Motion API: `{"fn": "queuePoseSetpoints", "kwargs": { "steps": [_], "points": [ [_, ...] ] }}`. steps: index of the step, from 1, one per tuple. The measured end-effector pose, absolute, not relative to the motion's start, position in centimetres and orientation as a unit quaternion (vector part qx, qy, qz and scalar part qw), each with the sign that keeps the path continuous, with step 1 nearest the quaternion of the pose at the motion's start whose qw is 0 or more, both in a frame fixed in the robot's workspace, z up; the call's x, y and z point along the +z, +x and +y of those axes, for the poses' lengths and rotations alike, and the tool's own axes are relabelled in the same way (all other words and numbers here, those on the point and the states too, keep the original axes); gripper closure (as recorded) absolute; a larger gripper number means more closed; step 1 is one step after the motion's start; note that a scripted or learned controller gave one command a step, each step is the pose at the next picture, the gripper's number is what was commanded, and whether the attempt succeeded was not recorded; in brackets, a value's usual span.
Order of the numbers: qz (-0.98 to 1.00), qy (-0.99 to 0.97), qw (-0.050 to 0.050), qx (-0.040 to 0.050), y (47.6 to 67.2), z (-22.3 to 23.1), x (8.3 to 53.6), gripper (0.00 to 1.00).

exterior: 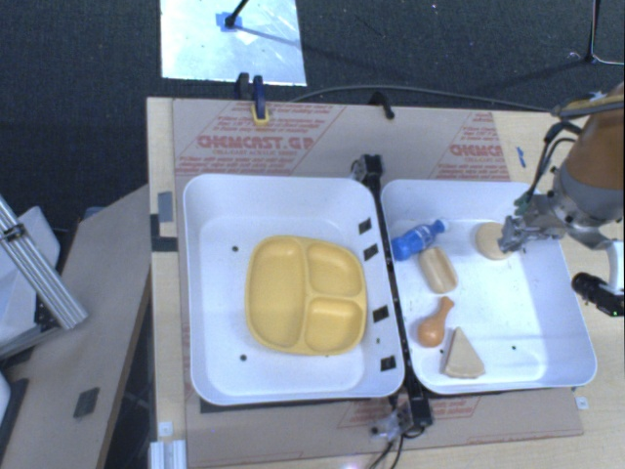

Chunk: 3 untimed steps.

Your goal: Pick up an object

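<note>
The gripper (512,234) hangs low at the far right of the right bin (562,355), right against the round tan bun (488,240) by the back wall, and nothing looks lifted yet, so by my reading the pick is only at the approach. Whether the grasping end is clenched or released I cannot tell. The bun is round, with no long axis or pointing direction to call.

— What lies beyond the surface (161,291)?
— Dark carpet (78,76) on the floor, with a shiny square sheet (232,27) lying on it near the top.
— And to the left?
— An aluminium rail (39,272) slants across, beside a tan board; a protective printed sheet (293,135) covers the surface.
</note>
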<state>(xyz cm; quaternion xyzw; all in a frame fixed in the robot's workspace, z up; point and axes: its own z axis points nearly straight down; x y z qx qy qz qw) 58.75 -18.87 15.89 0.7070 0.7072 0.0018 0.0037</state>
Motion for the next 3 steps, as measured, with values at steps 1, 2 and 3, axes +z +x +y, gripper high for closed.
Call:
{"fn": "queuePoseSetpoints", "kwargs": {
  "steps": [1,2,3],
  "points": [
    [0.707,0.707,0.003,0.0016,57.9,-19.1,21.0,1.0],
    [0.707,0.707,0.001,0.0004,58.0,-19.1,20.3,1.0],
    [0.71,0.704,0.0,0.0008,57.9,-13.4,19.6,1.0]
  ]
}}
